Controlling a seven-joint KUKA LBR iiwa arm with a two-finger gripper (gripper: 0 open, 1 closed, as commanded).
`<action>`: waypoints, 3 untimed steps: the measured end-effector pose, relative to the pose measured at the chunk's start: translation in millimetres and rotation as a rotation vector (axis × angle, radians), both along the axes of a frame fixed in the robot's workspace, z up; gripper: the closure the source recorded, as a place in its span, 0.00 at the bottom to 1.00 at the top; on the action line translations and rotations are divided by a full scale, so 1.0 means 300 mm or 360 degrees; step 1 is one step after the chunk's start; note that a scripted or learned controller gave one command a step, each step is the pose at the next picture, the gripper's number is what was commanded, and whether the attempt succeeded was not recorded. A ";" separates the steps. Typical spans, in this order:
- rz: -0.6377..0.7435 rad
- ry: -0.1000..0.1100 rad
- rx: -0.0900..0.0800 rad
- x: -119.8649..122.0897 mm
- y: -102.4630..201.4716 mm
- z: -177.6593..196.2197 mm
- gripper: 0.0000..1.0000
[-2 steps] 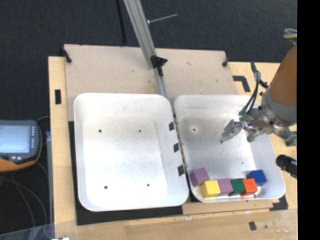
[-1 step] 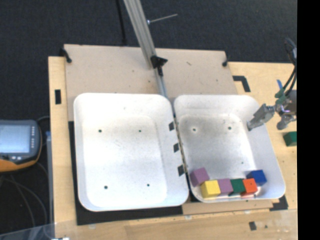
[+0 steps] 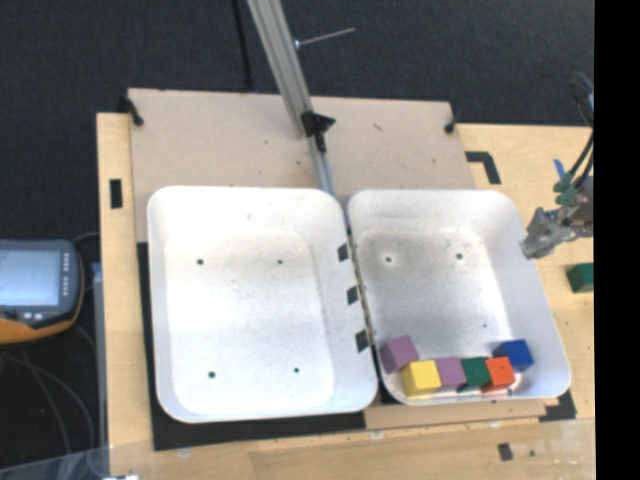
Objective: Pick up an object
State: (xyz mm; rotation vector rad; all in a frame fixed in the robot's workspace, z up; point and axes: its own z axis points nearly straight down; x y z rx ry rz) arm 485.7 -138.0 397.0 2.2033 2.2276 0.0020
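Along the near wall of the right-hand shallow white plastic bin point(image 3: 520, 268): small coloured cubes point(image 3: 455, 371), purple, yellow, purple, green, orange, blue, clustered touching. Metal two-finger gripper point(image 3: 548, 236) hangs over that bin's right rim, well apart from them; its grip cannot be made out.

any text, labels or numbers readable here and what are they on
None can be read.
Handheld device at the left edge: its screen is lit but too blurred to read.
Blocks in the right bin: plain colored faces, no markings visible.
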 end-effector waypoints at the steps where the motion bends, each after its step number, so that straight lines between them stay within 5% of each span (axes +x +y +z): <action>1: -0.0010 0.0001 0.0005 -0.002 0.109 0.029 1.00; 2: -0.0001 -0.0003 0.0000 0.001 0.101 0.064 1.00; 3: -0.0003 0.0007 0.0010 -0.002 0.467 0.048 1.00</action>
